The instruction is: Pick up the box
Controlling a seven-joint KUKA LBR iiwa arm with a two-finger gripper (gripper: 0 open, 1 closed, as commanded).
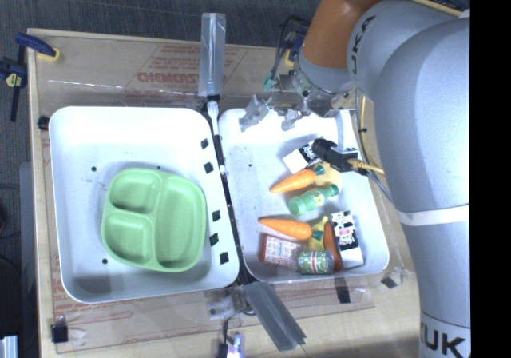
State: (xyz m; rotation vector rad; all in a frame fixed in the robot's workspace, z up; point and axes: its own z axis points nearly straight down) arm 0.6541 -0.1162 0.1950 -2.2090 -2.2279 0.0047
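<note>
Big smooth grey arm (415, 101) with an orange band reaches in over the right bin's far edge; pincer (270, 113) hangs there spread open, holding nothing. Left white bin (72, 188) holds a green three-section plastic tray (154, 219). Right bin (247, 165) holds two carrots (295, 181), green bottle (307, 202), small can (315, 261), and the box (346, 238), cow-print carton at the near right corner.

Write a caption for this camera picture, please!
Robot gripper hovers over the right bin of toy food; green tray sits left.
</note>
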